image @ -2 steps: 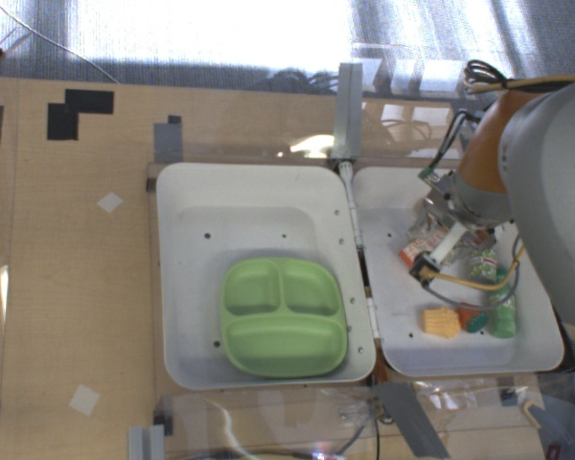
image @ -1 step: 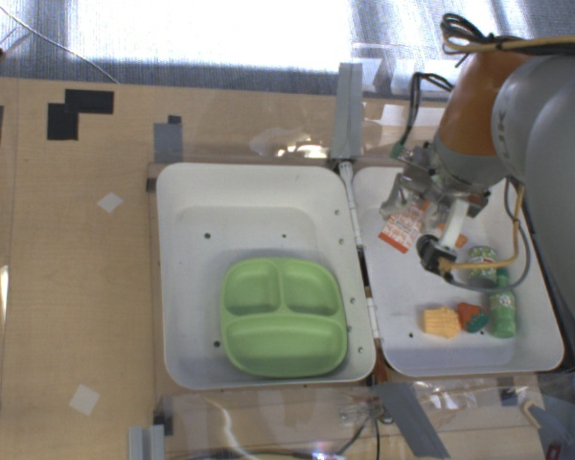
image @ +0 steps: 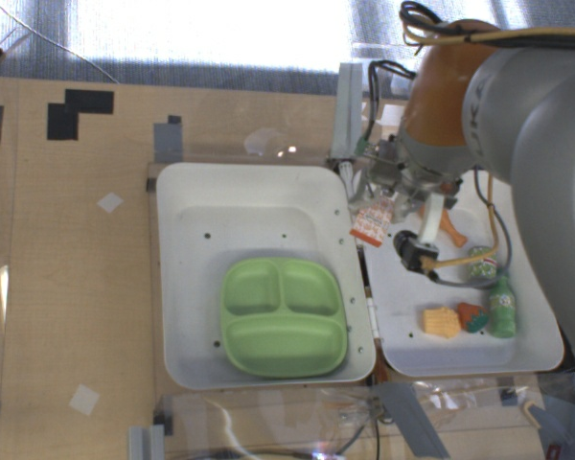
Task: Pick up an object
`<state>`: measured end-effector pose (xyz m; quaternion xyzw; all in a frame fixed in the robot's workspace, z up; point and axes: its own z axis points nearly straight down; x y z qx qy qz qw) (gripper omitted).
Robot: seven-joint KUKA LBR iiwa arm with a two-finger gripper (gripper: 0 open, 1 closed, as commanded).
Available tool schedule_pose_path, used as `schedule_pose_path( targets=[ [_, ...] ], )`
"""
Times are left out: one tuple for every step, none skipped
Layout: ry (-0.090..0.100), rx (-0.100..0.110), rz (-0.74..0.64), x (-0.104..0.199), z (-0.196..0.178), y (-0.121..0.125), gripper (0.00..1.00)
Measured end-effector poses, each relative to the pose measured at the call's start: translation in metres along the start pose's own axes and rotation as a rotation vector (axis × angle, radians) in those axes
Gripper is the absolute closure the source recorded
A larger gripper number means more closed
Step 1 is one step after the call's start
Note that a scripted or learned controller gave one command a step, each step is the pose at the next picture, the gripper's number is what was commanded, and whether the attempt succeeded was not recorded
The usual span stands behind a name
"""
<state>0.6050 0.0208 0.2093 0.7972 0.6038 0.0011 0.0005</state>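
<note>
The right bin (image: 402,338) holds several small objects. A yellow block (image: 442,321) lies near its front, with a red piece (image: 470,312) and a green bottle (image: 501,307) beside it. An orange stick (image: 450,228) and a pale green item (image: 479,257) lie further back. My gripper (image: 400,220) hangs over the right bin's back left corner, below the orange band (image: 441,94). A red-and-white packet (image: 372,223) sits right at the gripper's left side, over the divide between the bins. Whether it is gripped is not visible.
The left bin (image: 187,257) holds a green divided plate (image: 284,316) at its front. A grey post (image: 348,113) stands behind the bins near the gripper. Cables (image: 479,266) loop from the wrist over the right bin. The wooden bench (image: 67,257) stretches to the left.
</note>
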Motion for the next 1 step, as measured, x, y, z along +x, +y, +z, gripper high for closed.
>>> schedule_pose_path(
  targets=[
    [-0.001,-0.001,-0.084,-0.0102,0.0055,0.0431,1.0]
  ],
)
